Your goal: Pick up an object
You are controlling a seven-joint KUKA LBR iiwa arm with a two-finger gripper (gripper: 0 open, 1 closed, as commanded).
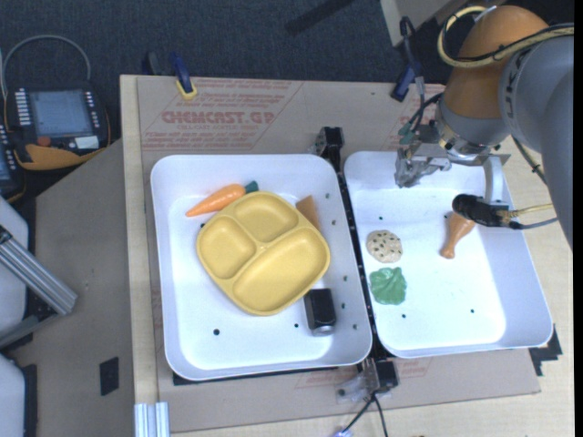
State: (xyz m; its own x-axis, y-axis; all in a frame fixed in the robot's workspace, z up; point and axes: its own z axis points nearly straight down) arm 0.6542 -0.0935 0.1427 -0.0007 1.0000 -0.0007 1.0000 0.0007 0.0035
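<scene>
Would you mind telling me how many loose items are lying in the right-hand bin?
3: a cookie near the bin's left wall, a green leafy piece just below it, and a drumstick further right. The arm may hide more.

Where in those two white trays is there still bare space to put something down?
The right bin has most room: its whole near half, below the cookie and green piece. In the left bin, the yellow plate crowds the middle, leaving bare strips along the left wall and near-left corner.

"CHEMCAST GP" on cardboard [228, 116].
</scene>
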